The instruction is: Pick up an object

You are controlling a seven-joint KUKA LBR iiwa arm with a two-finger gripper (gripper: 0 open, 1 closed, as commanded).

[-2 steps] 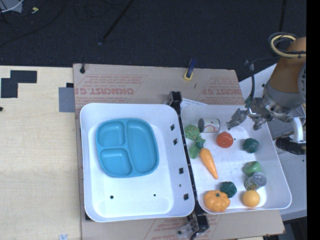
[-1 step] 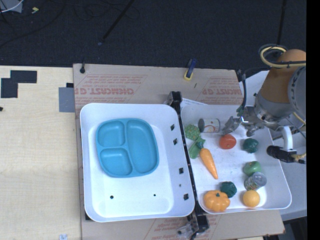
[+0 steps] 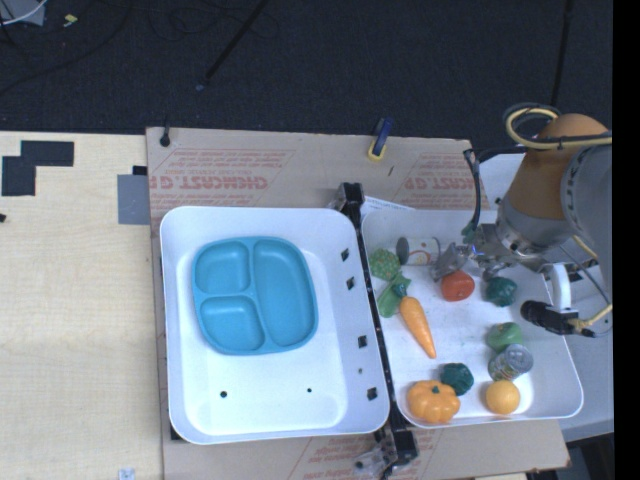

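Note:
The right bin (image 3: 565,398) holds several toy foods. A red tomato (image 3: 458,287) lies near its middle, an orange carrot (image 3: 417,326) to the left of that, and a green leafy piece (image 3: 385,264) by the divider. My gripper (image 3: 456,261) hangs low at the bin's upper middle, just above and touching or nearly touching the tomato. The grey arm with its orange band (image 3: 548,178) comes in from the right. A dark green piece (image 3: 499,291) lies just right of the tomato. Nothing is seen lifted.
Along the right bin's front lie an orange pumpkin (image 3: 432,403), a dark green lump (image 3: 457,377), a yellow fruit (image 3: 502,397), a silver can (image 3: 513,361) and a green piece (image 3: 505,335). The left bin (image 3: 190,408) holds a blue divided plate (image 3: 253,295).

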